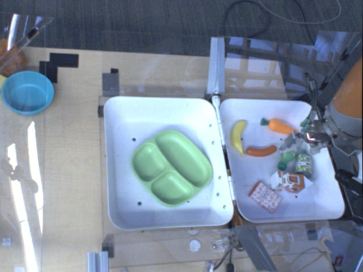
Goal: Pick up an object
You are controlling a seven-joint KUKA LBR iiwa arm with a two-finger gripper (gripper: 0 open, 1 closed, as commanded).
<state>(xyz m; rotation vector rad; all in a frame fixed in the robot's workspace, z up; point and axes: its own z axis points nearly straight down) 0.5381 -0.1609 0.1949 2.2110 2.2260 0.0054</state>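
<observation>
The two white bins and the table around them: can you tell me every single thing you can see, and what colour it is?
bins: two, white, side by side on the bench
divided plate: one, light green, in the left bin
banana: one, yellow, right bin, near its left wall
sausage: one, orange-red, right bin, beside the banana
carrot: one, orange with a green top, right bin, far side
small can: one, green and white, right bin
flat packets: two, red and white, right bin, near side
bowl: one, blue, on the bench at far left
gripper: one, grey, low over the right bin beside the carrot
</observation>
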